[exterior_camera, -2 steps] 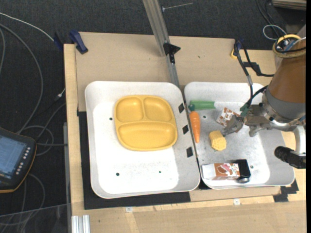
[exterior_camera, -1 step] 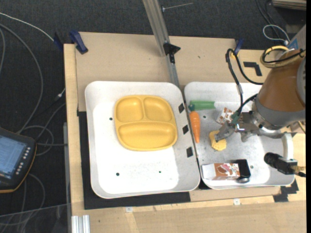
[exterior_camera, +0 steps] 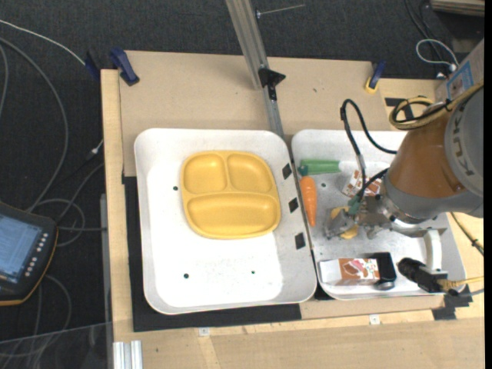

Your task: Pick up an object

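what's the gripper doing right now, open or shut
Gripper: down in the right bin among the small items near the carrot; open or shut cannot be told.
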Controlling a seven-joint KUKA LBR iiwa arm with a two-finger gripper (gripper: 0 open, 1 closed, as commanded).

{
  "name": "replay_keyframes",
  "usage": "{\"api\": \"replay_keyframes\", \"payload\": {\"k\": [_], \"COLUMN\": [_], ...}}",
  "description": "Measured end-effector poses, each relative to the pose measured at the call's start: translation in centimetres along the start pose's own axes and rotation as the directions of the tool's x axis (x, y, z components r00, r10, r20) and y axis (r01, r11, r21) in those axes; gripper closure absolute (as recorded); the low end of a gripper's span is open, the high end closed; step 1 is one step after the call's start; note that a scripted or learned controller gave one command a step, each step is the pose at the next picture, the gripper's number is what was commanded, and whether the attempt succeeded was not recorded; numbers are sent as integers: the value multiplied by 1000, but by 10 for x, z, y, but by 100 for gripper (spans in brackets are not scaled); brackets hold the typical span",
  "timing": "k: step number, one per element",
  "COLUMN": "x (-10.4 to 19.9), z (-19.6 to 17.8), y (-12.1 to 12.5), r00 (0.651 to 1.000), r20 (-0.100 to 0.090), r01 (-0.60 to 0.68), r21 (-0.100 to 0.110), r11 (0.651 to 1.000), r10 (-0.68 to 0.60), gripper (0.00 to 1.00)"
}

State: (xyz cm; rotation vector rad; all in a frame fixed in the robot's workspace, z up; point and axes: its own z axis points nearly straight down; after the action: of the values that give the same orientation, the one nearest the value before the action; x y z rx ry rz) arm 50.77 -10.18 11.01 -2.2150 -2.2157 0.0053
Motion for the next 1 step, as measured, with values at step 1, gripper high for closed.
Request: {"api": "replay_keyframes", "payload": {"k": [1], "x": [0], "z": [-14], "y": [2], "r00": [1000], "r20": [2], "r01": [0], "r21": [-9], "r11": [1000], "r10": [0], "gripper": [100]}}
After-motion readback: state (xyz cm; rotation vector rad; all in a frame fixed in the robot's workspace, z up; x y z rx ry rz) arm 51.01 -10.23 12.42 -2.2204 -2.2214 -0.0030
